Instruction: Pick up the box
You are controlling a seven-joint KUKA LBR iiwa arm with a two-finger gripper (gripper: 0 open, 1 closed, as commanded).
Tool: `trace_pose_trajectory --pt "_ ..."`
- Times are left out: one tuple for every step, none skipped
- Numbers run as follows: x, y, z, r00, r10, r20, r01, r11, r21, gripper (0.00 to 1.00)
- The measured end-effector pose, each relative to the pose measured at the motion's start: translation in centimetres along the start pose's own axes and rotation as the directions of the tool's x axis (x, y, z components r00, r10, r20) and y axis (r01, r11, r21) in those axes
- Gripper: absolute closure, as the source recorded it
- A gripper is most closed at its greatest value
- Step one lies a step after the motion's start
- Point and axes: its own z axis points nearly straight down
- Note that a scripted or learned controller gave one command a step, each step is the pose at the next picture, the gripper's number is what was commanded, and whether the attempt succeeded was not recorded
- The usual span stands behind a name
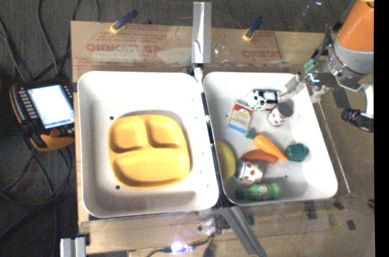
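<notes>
Now | box [240,117] lying near right bin's [325,155] left wall | gripper [293,87] hovering by far-right corner, apart | finger spread: cannot tell

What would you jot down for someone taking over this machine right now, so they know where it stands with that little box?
Gripper: over the right white bin's far right corner, holding nothing; finger state unclear.
Small blue, orange and white cardboard box: lying flat in that bin, left of the gripper, beside the black-and-white toy cow.
Yellow divided plastic tray: in the left bin.
Done: nothing yet.
Left: reach the box, grasp, lift.
</notes>
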Motion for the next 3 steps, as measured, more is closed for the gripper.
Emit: trace_pose_trajectory --pt "5.1 4.9 8.4 0.998 0.062 0.005 -0.062 0.998 -0.003 0.0" --pt "7.5 2.0 10.1 1.0 -0.017 0.023 0.018 0.998 -0.052 0.0" --pt "4.0 4.5 10.4 0.99 0.139 0.001 -0.139 0.989 -0.052 0.0"
